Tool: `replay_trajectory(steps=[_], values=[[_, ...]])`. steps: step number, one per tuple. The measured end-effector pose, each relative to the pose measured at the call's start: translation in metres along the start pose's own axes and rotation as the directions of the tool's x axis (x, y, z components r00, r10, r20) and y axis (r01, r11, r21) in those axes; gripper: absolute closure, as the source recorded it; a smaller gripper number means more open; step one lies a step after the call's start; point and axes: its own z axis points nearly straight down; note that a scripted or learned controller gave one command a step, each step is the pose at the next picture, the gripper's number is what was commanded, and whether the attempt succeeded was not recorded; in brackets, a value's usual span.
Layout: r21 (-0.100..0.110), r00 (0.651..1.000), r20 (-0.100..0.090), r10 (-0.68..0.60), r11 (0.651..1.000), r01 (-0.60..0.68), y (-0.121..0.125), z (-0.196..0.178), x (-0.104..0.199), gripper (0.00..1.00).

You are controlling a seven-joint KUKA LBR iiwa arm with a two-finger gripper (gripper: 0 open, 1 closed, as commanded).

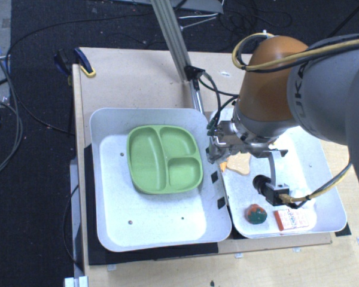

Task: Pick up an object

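Arm reaches in from the right, orange band over the right bin (323,160). The hand (218,151) hangs at that bin's left wall, just above a pale tan piece (239,166); cannot tell how far it is open, nor whether it has hold of anything. Nearer the front of the same bin: a red-green ball (256,214) just beside a red-and-white packet (293,219). Left bin (107,220) holds a green divided plate (165,159). Both bins sit on the counter (125,76).

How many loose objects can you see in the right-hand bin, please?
3: a tan piece beneath the gripper, a green-and-orange ball near the front, and a red-and-white box beside it. The arm may hide others.
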Motion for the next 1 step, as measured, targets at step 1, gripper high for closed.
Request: replay_trajectory(steps=[1], values=[[0.0, 1.0, 0.0, 0.0, 1.0, 0.0, -0.0258, 0.0102, 0.0479, 1.0]])
